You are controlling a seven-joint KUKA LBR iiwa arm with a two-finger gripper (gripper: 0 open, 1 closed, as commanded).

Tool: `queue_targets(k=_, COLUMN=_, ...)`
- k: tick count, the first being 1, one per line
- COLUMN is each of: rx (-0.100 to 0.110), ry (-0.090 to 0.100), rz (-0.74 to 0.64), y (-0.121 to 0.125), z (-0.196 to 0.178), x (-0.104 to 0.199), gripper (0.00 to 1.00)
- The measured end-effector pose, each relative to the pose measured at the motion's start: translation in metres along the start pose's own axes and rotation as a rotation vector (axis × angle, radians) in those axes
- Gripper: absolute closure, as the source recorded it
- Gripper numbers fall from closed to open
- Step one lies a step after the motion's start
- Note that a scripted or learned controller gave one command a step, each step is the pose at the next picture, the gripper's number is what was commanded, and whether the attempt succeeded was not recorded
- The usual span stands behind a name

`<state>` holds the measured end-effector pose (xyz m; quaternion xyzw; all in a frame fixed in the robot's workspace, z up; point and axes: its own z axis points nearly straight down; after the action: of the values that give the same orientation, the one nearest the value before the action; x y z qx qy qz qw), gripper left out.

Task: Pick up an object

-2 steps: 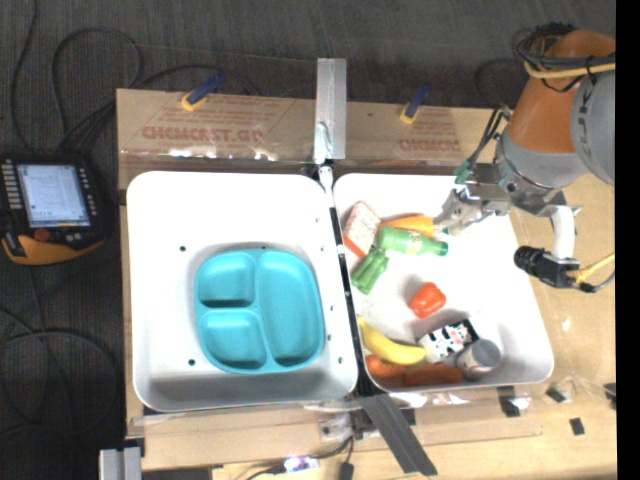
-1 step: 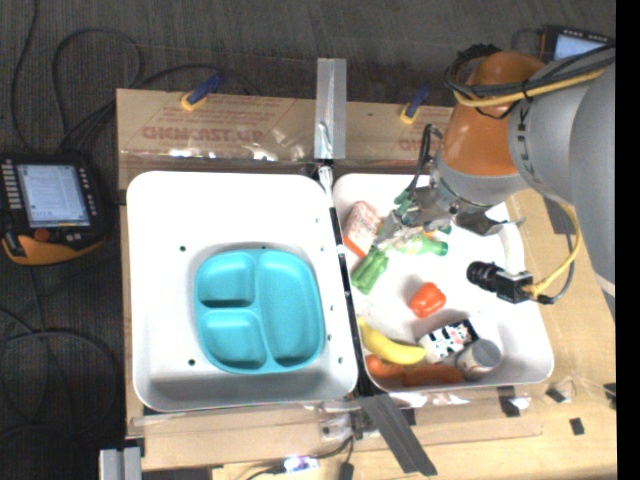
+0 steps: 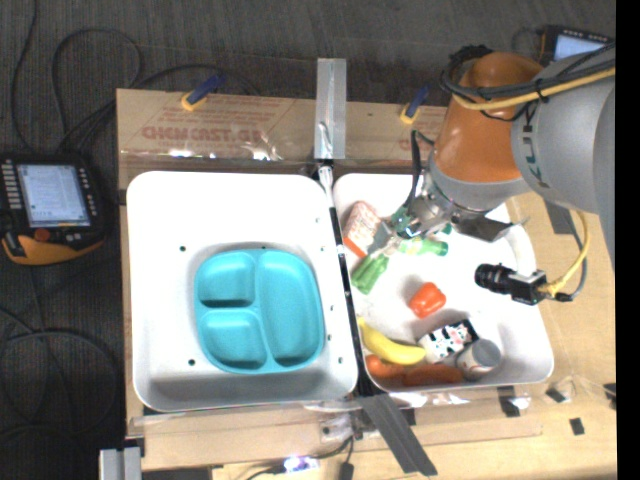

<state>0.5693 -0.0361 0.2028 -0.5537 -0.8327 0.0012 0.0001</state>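
Lying slantwise in the right bin (image 3: 520, 363), near the wall between the bins, the green bottle (image 3: 370, 269) points its long axis up-right toward the gripper (image 3: 412, 220). I judge it sits just below-left of the gripper. Whether the gripper is open or closed, I cannot tell.

Single fixed overhead camera, slanted view down on the bench.

Both white bins fit in frame: left bin (image 3: 160, 268) and right bin (image 3: 530, 348) side by side, with dark floor around the bench. Arm (image 3: 560, 138) enters from the right edge and looms large there. View is far enough back to take in cables and a handheld screen (image 3: 48, 200) at far left.
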Motion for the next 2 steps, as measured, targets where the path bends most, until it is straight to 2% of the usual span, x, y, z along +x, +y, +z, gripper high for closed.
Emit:
queue_targets(k=1, rx=-0.002, ry=0.001, rz=-0.378, y=0.024, z=-0.008, x=0.035, gripper=1.00)
queue_targets(k=2, rx=-0.003, ry=0.000, rz=-0.285, y=0.090, z=-0.005, x=-0.002, gripper=1.00)
